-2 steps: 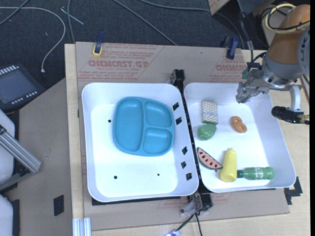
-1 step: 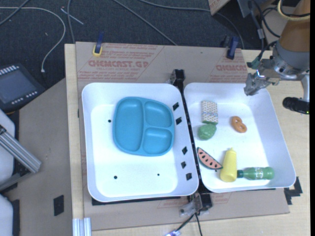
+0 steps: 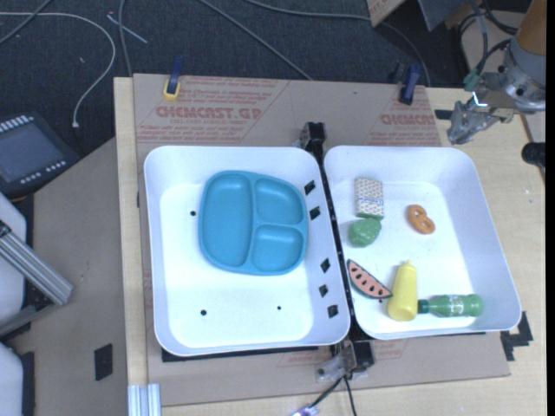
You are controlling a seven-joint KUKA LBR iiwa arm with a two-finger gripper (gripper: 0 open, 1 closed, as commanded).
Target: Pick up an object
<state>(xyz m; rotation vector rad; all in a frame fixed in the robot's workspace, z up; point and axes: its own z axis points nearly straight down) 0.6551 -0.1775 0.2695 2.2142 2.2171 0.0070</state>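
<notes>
Both white bins look like smooth, slightly glossy plastic. The blue divided plate in the left one is matt plastic. In the right bin, the yellow bottle and green bottle shine like glossy plastic. The board beneath looks like matt printed cardboard.

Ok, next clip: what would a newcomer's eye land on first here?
The big blue divided plate in the left bin stands out most. The right bin holds a cluster of small toy foods: a yellow bottle beside a watermelon slice, a green bottle lying at the near edge and a pretzel. The gripper hangs beyond the right bin's far corner.
</notes>
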